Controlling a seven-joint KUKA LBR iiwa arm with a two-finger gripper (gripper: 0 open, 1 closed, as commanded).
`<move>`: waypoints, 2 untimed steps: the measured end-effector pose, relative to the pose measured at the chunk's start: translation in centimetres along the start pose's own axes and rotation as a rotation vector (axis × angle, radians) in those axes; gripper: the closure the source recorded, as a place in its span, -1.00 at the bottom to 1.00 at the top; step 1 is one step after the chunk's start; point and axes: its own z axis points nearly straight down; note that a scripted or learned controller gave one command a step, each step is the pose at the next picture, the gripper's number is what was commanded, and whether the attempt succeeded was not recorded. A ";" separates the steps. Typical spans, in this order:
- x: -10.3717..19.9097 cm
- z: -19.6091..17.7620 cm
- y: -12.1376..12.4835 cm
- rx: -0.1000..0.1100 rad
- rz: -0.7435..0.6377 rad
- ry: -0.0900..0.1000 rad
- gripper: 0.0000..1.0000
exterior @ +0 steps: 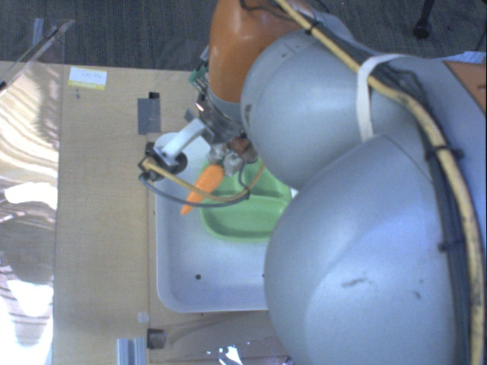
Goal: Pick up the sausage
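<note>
locating the sausage comes first — it cannot be made out in the bin [173,280], where a carrot [204,185] lies against a green plate [247,215]. gripper [228,154] state cannot be told — confirm the target before descending.

carrot [202,186] beside bowl [243,215], in bin [179,280]

Soft even light; strong glare on the left sheet [27,204]; the close arm [365,226] looks blurred
</note>
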 end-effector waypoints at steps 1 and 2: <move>1.7 -11.8 1.6 -0.003 -0.199 0.004 1.00; -2.7 11.7 -2.2 0.003 -0.169 -0.004 1.00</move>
